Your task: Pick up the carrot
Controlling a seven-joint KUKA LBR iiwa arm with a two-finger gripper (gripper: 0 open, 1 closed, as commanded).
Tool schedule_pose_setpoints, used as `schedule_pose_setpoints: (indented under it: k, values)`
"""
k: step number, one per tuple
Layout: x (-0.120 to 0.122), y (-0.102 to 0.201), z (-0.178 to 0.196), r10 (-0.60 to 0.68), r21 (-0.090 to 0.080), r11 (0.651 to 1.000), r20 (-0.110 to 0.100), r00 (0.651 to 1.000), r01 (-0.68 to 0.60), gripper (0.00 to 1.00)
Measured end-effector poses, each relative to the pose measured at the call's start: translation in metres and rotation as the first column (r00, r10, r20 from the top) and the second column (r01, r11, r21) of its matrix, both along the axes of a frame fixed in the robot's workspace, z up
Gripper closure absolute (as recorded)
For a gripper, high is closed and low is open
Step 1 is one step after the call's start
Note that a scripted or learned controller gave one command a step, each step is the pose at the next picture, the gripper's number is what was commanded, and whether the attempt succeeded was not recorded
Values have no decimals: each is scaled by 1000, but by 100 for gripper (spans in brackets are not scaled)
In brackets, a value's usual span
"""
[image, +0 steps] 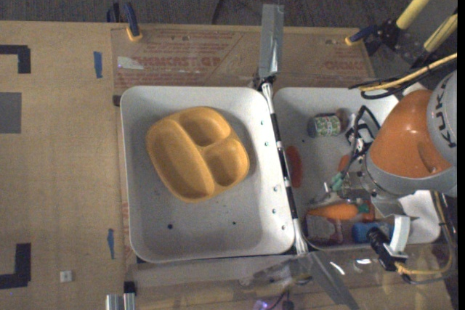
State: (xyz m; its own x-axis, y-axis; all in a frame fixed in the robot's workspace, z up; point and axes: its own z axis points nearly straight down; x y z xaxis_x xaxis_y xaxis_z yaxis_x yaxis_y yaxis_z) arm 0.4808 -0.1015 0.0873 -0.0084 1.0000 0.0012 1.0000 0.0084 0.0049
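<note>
The orange carrot (333, 212) lies near the front of the right bin (305, 109), pointing left to right. My gripper (353, 186) hangs just over the carrot's right end, and the wrist's dark hardware hides that end. I cannot tell whether it touches the carrot. The arm's orange band (407, 138) looms over the right half of the bin.
A yellow divided plate (197, 152) sits in the left bin (138, 229). The right bin also has a small green-labelled can (324, 125) at the back, a red pepper-like piece (293, 165) along its left wall, and a blue object (361, 231) and a dark purple item (330, 234) beside the carrot.
</note>
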Motion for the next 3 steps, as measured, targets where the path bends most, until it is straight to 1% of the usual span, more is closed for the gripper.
schedule_pose_setpoints:
  k: [1,2,3]
  values:
    - [0,0,0,0,0,1000,0,1000,0,0]
    - [1,0,10,-2,0,1000,4,1000,2,100]
    - [17,2,39,-110,-2,994,-4,994,110,100]
